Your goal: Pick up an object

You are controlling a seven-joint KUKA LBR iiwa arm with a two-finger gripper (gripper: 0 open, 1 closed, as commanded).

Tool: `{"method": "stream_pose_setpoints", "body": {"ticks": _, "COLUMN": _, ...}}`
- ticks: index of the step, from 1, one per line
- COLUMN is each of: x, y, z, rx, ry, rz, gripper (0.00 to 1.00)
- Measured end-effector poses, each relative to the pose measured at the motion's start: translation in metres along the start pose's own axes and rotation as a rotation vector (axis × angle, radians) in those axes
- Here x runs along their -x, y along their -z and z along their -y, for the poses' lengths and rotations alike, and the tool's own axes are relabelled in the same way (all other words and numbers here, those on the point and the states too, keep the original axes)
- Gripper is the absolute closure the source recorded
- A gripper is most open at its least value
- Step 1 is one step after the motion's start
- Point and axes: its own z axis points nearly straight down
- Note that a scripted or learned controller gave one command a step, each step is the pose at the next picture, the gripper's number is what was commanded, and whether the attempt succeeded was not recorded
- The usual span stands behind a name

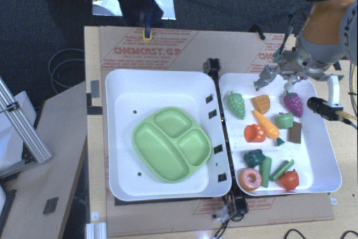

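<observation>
The right bin (330,170) holds several toy foods. Among them are green grapes (235,104), an orange-brown slice (260,103), purple grapes (293,103), a carrot (265,124), a red pepper (254,133) and a green fruit (283,120). My gripper (276,82) hangs over the far edge of this bin, above the gap between the orange-brown slice and the purple grapes. It is open, its two fingers spread apart with nothing between them.
The left bin (120,120) holds a green divided plate (172,144). Nearer the front of the right bin lie a brown block (295,132), broccoli (254,157), a green cucumber (265,168), a donut (249,178) and a red tomato (288,179). A black divider (221,120) separates the bins.
</observation>
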Motion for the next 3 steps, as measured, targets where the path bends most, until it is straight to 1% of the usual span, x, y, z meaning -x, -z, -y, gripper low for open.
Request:
{"method": "stream_pose_setpoints", "body": {"ticks": 1, "x": 0.001, "y": -0.043, "z": 0.004, "rx": 0.001, "ry": -0.001, "rz": 0.000, "gripper": 0.00}}
{"method": "stream_pose_setpoints", "body": {"ticks": 2, "x": 0.001, "y": -0.085, "z": 0.000, "rx": 0.001, "ry": 0.000, "rz": 0.000, "gripper": 0.00}}
{"method": "stream_pose_setpoints", "body": {"ticks": 3, "x": 0.003, "y": -0.115, "z": -0.002, "rx": 0.011, "ry": -0.002, "rz": 0.003, "gripper": 0.00}}
